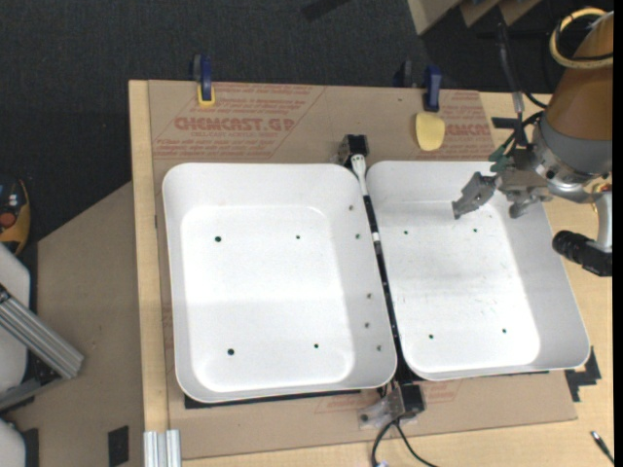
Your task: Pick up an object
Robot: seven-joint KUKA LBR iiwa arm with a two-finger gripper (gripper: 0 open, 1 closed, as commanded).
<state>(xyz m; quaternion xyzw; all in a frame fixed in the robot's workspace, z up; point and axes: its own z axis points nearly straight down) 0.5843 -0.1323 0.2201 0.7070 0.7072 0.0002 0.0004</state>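
Two white bins (263, 183) on cardboard-covered bench (292, 115), dark carpet (97, 27), gripper (479, 195) state unclear

We saw two smooth, faintly glossy white plastic bins (263, 188) on a matt brown board (292, 115) with printed paper facing. The gripper (479, 196) looked like dull grey metal, under a glossy orange band (584, 105).

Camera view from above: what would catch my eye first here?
Two shallow white bins sit side by side on a brown board: the left bin and the right bin. The grey arm with its orange band reaches in from the right, its pincer over the right bin's far part.
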